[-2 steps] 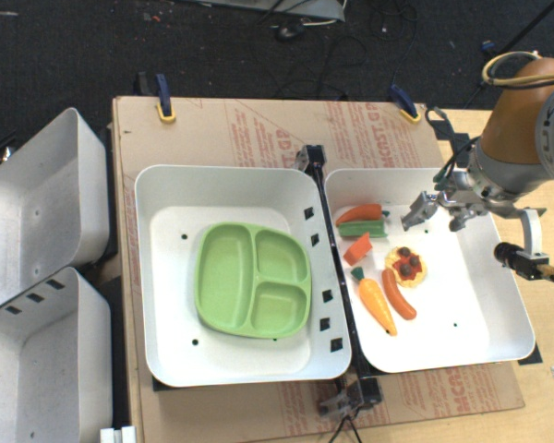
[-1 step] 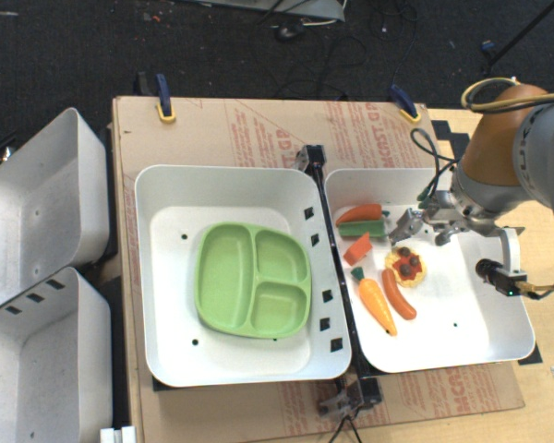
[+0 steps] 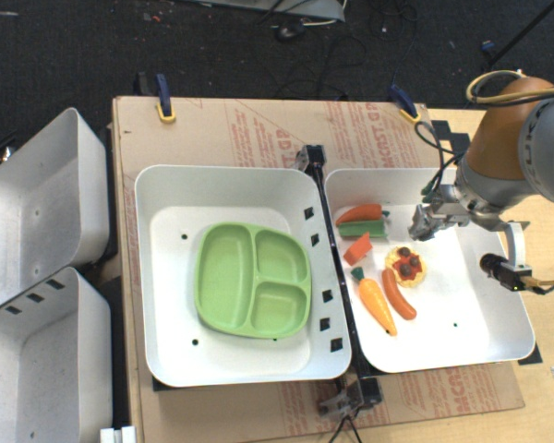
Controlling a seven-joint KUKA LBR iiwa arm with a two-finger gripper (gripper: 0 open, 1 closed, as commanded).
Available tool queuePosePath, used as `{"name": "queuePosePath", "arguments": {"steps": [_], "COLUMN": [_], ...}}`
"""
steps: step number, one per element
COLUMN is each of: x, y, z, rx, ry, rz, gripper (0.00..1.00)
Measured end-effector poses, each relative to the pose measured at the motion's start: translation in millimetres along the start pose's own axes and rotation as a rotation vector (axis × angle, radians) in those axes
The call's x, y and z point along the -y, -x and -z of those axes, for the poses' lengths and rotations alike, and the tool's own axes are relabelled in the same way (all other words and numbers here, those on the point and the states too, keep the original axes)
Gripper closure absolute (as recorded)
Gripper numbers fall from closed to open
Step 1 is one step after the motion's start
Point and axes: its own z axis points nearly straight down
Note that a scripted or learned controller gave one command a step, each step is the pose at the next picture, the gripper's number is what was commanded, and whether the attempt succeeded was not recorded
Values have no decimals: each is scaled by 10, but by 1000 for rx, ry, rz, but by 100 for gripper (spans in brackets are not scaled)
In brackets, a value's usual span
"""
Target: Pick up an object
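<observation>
**Q:** Camera view from above: which objects lie in the right bin (image 3: 499, 335), and how do they look?

**A:** Five small toy foods are clustered in its left half. An orange carrot (image 3: 377, 306), tapered and smooth, lies at a slant beside a red sausage (image 3: 399, 293), a rounded glossy cylinder; the two run nearly parallel and are just beside each other. Above them sits a small round tart (image 3: 407, 266), pale yellow at the rim with dark red berries on top. A small orange-red wedge (image 3: 356, 248) lies to its left, near the divider between the bins. Farthest up is an orange-red piece on a green base (image 3: 363, 217), long and flat.

**Q:** And the left bin (image 3: 157, 275)?

**A:** It carries a light green plate (image 3: 254, 281) with three compartments, rounded corners and a matte plastic look. Both bins are shallow, white and smooth, resting on a brown tabletop (image 3: 231, 127) with red printed lettering.

**Q:** Where is the gripper, and what is its state?

**A:** The gripper (image 3: 425, 224) hangs over the upper part of the right bin, right of the long orange-red piece and above the tart, apart from both. Whether it is wide or narrow cannot be told; nothing is seen in it. The grey arm, with its orange band (image 3: 499, 146), enters from the right.
</observation>
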Motion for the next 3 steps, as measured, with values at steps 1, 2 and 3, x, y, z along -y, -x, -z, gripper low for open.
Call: {"name": "queuePosePath", "arguments": {"steps": [1, 2, 3], "x": [55, 63, -4], "y": [71, 50, 93], "z": [574, 1216, 1672], "rx": [2, 2, 2], "ry": [4, 6, 5], "rz": [-2, 3, 2], "gripper": [100, 100, 100]}}
